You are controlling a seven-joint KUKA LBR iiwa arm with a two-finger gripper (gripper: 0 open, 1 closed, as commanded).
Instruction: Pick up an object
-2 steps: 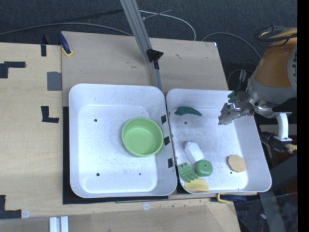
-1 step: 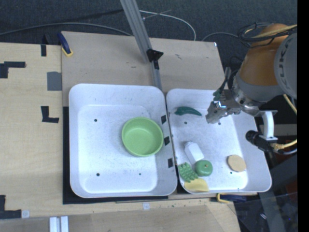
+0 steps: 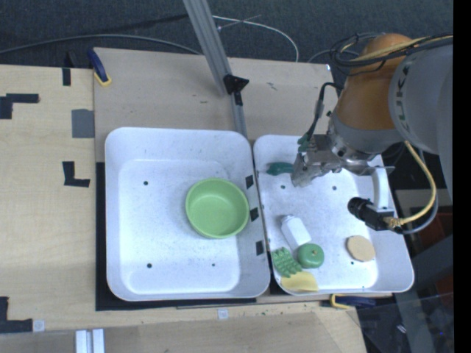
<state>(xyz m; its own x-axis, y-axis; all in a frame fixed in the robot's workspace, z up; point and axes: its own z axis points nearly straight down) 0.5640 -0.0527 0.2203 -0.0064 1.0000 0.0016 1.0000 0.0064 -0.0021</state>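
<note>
Teal object (image 3: pixel 280 169), small and flat, lies in the right bin (image 3: pixel 390 267) close to that bin's far left corner, just beside the wall it shares with the left bin (image 3: pixel 121 219). The gripper (image 3: pixel 302 176) hangs low over the same bin, with the teal piece just to its left in the picture and a touch farther from the viewer. The piece's long axis appears to run left to right, though it is too small to be sure. Whether the gripper's jaws stand apart or together cannot be told from this angle, and nothing is visible between them.

This looks like the nearest candidate for a pick. The move would be a short shift toward the shared wall, and that wall and the far rim leave little room on two sides of the piece.

Other items sit nearer the viewer in the right bin: a white cylinder (image 3: pixel 296 232) lying at a slant, a round green knob (image 3: pixel 310 255), a green ridged piece (image 3: pixel 283 261), a yellow piece (image 3: pixel 305 282) at the near rim, and a tan disc (image 3: pixel 360 248) to the right. These have more open floor around them.

A green bowl (image 3: pixel 216 208) sits upright in the left bin, well apart from the gripper.
</note>
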